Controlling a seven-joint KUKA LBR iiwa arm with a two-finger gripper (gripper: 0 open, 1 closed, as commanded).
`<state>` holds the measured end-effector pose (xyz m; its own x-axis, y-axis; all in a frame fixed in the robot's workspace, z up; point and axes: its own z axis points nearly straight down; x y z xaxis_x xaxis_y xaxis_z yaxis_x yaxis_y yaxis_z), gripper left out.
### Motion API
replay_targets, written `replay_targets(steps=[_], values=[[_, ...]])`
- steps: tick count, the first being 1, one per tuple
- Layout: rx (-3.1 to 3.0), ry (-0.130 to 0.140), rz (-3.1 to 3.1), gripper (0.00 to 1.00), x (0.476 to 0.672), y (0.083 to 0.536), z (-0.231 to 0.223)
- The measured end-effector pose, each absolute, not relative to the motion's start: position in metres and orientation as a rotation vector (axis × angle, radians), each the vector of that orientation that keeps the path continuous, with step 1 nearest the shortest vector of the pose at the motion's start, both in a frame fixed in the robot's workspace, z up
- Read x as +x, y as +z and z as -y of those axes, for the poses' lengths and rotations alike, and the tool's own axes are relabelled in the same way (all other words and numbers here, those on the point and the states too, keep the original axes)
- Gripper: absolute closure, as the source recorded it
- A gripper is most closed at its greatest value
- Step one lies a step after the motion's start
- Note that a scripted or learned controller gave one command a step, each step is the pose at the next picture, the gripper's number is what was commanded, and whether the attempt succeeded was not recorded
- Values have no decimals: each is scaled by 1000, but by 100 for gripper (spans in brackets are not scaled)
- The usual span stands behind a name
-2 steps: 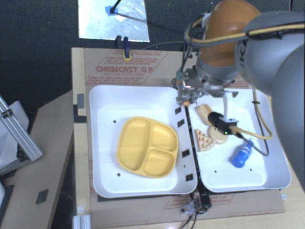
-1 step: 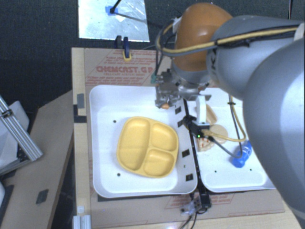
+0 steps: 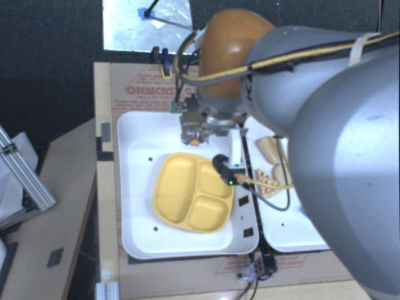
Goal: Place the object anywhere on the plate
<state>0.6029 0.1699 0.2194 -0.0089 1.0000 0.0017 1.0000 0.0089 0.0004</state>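
hovered gripper [image 3: 195, 136] above far rim of yellow plate [image 3: 190, 192] in left bin [image 3: 134, 167]; finger state impossible to tell.

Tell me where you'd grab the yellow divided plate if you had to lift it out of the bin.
Probably by the raised outer rim of the yellow plate, at its left edge, coming straight down from above. The plate lies flat in the left bin, and that side has bare bin floor beside it, away from the gripper and the cables at its right.

Two white bins [image 3: 134, 167] sit side by side on a cardboard sheet [image 3: 140, 86]. Aluminium rail [image 3: 25, 174] at left. Reflective panel [image 3: 128, 14] with blue tape [image 3: 145, 13] beyond the bench.
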Motion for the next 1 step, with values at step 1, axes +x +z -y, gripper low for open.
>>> replay_targets(steps=[1], values=[[-2216, -2, 2227, 0, 603, 220, -167]])
